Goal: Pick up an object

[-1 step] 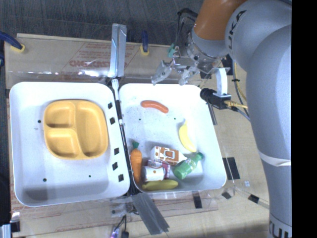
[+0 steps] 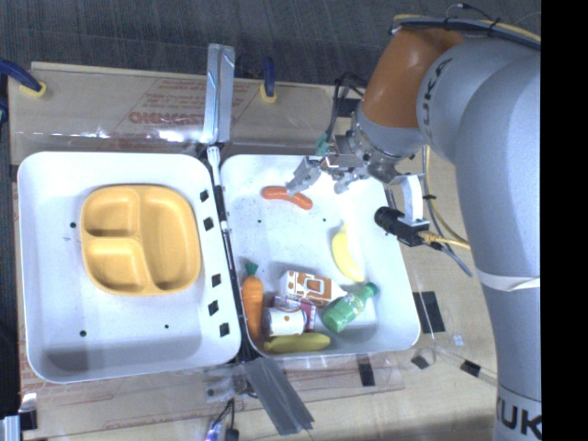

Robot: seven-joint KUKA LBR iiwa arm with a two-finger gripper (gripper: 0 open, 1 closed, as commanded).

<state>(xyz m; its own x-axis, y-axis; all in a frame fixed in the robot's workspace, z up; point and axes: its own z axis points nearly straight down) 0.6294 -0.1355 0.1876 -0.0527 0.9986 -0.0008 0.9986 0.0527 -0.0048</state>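
Two-finger gripper (image 2: 321,180): hung spread open, grasping nothing | small orange-red sausage (image 2: 287,197): lay just below-left of fingertips | right white bin (image 2: 401,274)

Open claw (image 2: 320,178) above sausage (image 2: 287,197)

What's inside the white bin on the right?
The right bin holds a hot dog, lemon wedge, carrot, green bottle, banana and small cartons. Anything beneath them is hidden.

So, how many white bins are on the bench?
2. The left bin holds a yellow divided plate. The right bin holds the food items, such as the carrot and the green bottle; the tool is above it.
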